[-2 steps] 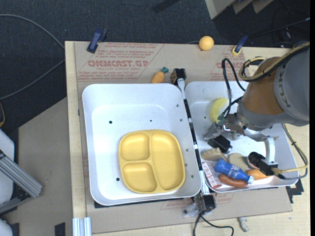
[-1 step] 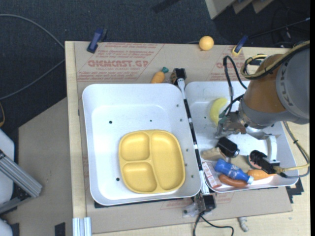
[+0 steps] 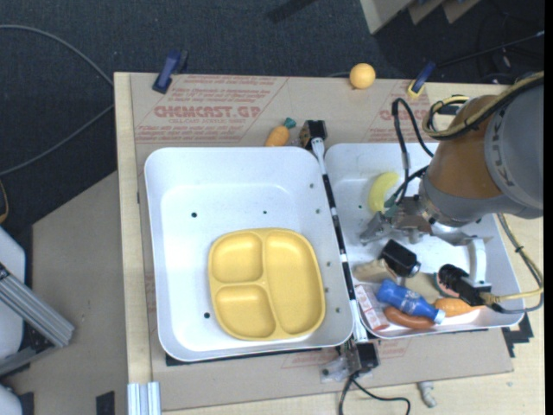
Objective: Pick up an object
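Nearest us, along the front wall of the right-side bin (image 3: 350,175), lie a red-orange sausage (image 3: 408,319), a blue bottle (image 3: 404,298) touching it just behind, and an orange piece (image 3: 453,307) at the bottle's right end. A little farther in we find a tan scrap (image 3: 371,272) by the bin's inner wall and, just beside it, a small black block (image 3: 399,256) lying tilted on the white floor. Level with these, the left-side bin (image 3: 216,197) holds a yellow divided plate (image 3: 266,282), lying flat in its near half. Just beyond the black block, the gripper (image 3: 380,227) hangs low over the middle of the right-side bin, at the end of the grey arm (image 3: 523,154) reaching in from the right. We cannot tell whether the gripper is spread or pressed together; every object we can make out lies on the bin floor. A yellow rounded object (image 3: 383,191) sits just past the gripper. Farther still, on the brown bench (image 3: 207,111), a small orange toy (image 3: 279,135) rests by the left-side bin's far rim, and an orange ball (image 3: 362,75) lies at the far edge between two blue clamps (image 3: 168,72).
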### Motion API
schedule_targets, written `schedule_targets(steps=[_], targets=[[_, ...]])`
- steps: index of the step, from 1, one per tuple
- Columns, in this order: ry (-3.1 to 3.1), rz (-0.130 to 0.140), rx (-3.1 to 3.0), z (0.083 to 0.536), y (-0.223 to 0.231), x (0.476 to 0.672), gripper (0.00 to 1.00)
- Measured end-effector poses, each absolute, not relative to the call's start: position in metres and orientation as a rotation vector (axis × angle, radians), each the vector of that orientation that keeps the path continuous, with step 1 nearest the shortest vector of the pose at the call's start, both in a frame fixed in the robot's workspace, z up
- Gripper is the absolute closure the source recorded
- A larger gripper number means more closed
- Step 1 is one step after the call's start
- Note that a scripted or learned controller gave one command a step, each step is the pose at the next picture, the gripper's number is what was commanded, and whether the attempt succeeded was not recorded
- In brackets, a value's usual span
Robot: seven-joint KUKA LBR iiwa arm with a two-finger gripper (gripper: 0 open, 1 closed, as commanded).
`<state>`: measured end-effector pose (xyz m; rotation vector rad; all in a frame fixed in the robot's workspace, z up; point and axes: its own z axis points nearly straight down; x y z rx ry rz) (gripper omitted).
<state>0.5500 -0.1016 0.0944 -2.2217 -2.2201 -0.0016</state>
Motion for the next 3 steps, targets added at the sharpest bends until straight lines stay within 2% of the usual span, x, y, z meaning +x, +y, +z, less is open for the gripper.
schedule_targets(steps=[1,2,3], targets=[[-2.22,0.001,-2.222,0.085,-0.117,0.498,0.0],[-2.223,-0.001,-2.222,0.084,-0.107,0.511,0.0],[-2.22,0.001,-2.222,0.084,-0.116,0.479,0.0]])
